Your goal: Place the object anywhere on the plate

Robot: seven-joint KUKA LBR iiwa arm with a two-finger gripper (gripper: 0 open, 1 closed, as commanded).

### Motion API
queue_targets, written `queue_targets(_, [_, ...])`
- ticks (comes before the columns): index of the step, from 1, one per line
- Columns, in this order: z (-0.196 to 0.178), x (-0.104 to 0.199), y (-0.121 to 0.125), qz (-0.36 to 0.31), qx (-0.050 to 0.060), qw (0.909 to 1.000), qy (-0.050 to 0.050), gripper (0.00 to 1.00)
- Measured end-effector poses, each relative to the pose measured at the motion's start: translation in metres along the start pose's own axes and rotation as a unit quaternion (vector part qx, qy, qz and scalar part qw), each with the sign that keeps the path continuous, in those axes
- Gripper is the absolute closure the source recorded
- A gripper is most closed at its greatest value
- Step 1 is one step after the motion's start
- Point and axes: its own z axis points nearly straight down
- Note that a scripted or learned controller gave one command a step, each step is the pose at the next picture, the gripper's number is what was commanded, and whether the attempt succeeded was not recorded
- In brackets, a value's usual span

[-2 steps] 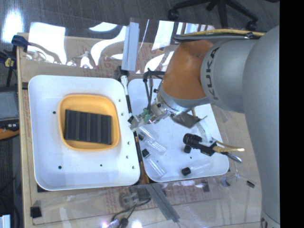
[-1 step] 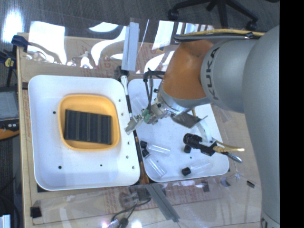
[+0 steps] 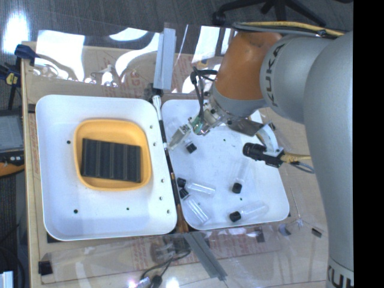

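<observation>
A yellow plate (image 3: 111,155) with a dark ridged insert lies in the left white bin (image 3: 54,209). Several clear vials with black caps lie in the right white bin (image 3: 273,194): one (image 3: 200,189) near its left wall, one (image 3: 195,210) at the front left, one (image 3: 248,212) at the front, one (image 3: 240,176) in the middle. A small black-capped piece (image 3: 191,147) lies just below my gripper (image 3: 187,133), which hangs low over the right bin's back left part, close to the wall between the bins. What is under it is hard to make out.
The grey arm with its orange band (image 3: 246,65) covers the back right of the right bin. A black cable plug (image 3: 255,152) juts out over that bin. A grey upright bar (image 3: 164,56) stands behind the gap between the bins.
</observation>
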Motion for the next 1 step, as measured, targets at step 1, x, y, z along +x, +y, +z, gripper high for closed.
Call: queue_targets(1, [-0.0009, 0.0448, 0.0618, -0.056, -0.001, 0.9984, -0.001, 0.00])
